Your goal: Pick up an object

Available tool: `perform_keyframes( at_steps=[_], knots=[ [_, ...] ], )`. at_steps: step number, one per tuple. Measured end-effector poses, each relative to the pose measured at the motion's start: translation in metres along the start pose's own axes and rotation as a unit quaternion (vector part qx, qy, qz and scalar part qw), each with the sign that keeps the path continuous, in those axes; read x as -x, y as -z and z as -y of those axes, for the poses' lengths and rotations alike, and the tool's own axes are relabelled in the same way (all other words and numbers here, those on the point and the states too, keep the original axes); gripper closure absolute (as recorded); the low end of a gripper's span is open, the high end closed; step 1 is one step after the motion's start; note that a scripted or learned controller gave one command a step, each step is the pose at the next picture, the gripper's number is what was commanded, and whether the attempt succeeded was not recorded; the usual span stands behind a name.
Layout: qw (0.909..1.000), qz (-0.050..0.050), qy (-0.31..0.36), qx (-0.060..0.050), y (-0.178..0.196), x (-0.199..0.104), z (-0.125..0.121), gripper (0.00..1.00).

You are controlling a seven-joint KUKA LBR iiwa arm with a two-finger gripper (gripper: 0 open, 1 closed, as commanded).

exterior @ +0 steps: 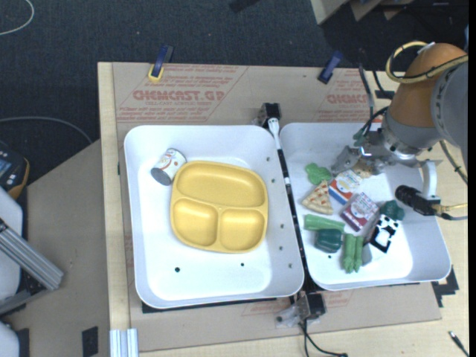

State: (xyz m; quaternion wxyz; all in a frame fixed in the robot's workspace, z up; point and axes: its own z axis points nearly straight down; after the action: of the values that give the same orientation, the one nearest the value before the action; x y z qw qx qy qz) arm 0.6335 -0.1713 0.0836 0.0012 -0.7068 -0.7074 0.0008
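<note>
**Arm over right bin clutter, grip state unclear**

Bench [223, 88]: brown board, two white bins side by side on it, blue clamps at the far edge.

Left bin [149, 222]: a yellow tray [219, 205] with three compartments takes up most of the middle. A small cup [166, 166] lies on its side just off the tray's far-left corner, touching or nearly touching it.

Right bin [424, 251]: everything is bunched into one pile in the middle, little bare floor between items.

Arm [428, 95]: comes in from the right, wrist over the far part of the right bin. Gripper [362, 157] sits low at the far edge of the pile (can't tell whether it's open, closed, or on anything).

Pile, big to small:
- snack packet [359, 208], red and white, centre, just near-side of the gripper
- checkered block [384, 234], black and white, right of the packet
- pizza slice [318, 198], left of the packet
- green stalks [352, 251], near edge, upright-ish side by side
- teal block [327, 239], beside the stalks
- green pod [321, 222], flat, between pizza and teal block
- green piece [317, 173], far left of the pile, closest neighbour to the gripper

Items crowd each other on all sides.
</note>
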Motion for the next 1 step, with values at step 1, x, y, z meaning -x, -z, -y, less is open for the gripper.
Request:
perform_keyframes(
  at_steps=[1],
  knots=[
    [1.0000, 0.002, 0.000, 0.004, 0.0146, 0.0014, -0.0020, 1.00]
  ],
)
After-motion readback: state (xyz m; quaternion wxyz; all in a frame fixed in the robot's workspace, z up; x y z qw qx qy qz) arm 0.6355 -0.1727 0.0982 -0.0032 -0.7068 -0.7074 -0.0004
